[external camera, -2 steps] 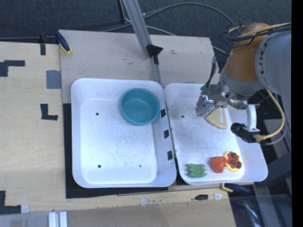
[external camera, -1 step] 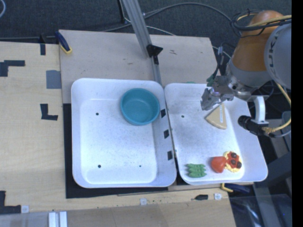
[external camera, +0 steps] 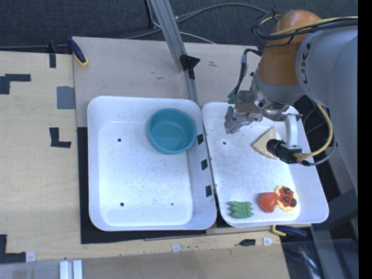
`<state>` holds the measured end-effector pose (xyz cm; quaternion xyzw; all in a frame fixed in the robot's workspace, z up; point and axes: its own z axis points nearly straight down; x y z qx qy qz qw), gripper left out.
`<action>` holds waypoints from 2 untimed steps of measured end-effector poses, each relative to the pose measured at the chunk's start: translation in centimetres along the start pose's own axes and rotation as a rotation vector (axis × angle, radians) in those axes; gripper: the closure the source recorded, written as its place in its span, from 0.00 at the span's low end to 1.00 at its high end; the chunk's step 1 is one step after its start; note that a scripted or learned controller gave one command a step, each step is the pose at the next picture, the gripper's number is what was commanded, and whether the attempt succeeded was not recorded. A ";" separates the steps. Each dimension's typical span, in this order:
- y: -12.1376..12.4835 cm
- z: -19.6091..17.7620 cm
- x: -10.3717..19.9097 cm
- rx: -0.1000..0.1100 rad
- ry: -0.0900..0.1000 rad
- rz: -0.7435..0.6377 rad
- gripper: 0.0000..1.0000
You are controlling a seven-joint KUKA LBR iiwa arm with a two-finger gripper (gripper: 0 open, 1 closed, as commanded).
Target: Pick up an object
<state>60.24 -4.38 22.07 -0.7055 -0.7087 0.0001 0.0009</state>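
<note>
End effector (external camera: 233,122) over right bin (external camera: 244,167) at its 11 o'clock corner, grip state unclear; green toy (external camera: 240,209), red piece (external camera: 268,202) and yellow-red toy (external camera: 286,197) at bin's 6 o'clock edge; blue bowl (external camera: 171,131) in left bin (external camera: 139,196).

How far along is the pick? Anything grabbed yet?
Nothing looks picked. The gripper sits over the back of the right bin, with no object seen between its fingers. The green toy, red toy and tan wedge lie in that bin; the blue bowl lies in the left bin. The whole grasp remains.
</note>
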 end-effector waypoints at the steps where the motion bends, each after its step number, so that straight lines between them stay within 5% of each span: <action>1: 1.6 0.7 4.9 0.000 0.000 0.000 1.00; 2: 1.6 0.3 9.8 -0.001 0.000 0.000 1.00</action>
